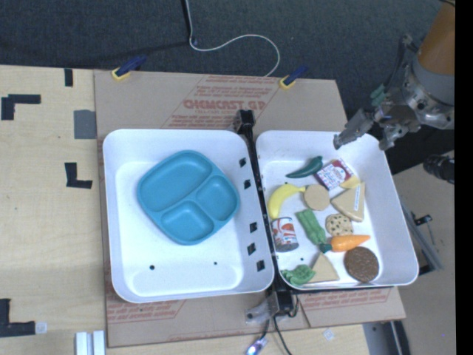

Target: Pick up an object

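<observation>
Nearest the camera, at the six o'clock edge of my right bin (399, 220), lie a brown round patty (362, 263), a green leafy piece (299, 275) and an orange carrot (347, 242). Further in sit a small can (284, 233), a banana (283, 197), a cookie (339, 224) and a green pepper (304, 168), crowded together so any of them could be my pick. At nine o'clock from that pile, the left bin (122, 198) holds a blue divided plate (188, 196). Farthest back, at two o'clock, my gripper (360, 130) hangs over the right bin's far corner rim, above the toys and holding nothing; I cannot tell how wide it stands.
</observation>
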You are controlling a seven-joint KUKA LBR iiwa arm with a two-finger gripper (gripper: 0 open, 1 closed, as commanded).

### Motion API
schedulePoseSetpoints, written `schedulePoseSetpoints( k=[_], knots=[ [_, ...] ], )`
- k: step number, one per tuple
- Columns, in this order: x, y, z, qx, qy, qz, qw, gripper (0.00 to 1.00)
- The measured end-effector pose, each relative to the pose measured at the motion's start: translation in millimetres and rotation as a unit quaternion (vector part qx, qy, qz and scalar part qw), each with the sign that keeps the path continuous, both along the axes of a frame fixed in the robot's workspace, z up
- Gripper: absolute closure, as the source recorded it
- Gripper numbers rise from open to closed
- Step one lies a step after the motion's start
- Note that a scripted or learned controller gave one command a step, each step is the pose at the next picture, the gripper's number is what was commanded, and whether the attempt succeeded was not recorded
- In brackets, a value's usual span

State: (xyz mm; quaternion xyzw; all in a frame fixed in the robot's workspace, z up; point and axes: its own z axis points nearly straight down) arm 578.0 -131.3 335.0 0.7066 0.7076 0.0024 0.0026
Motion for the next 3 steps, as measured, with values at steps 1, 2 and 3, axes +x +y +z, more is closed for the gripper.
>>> schedulePoseSetpoints(
  k=[1, 2, 3],
  knots=[
    [-57, 36, 37, 0.0008, 0.003, 0.001, 1.0, 0.0],
    [-69, 84, -32, 0.001, 0.008, 0.002, 1.0, 0.0],
    [-96, 158, -75, 0.0012, 0.008, 0.003, 1.0, 0.0]
  ],
)
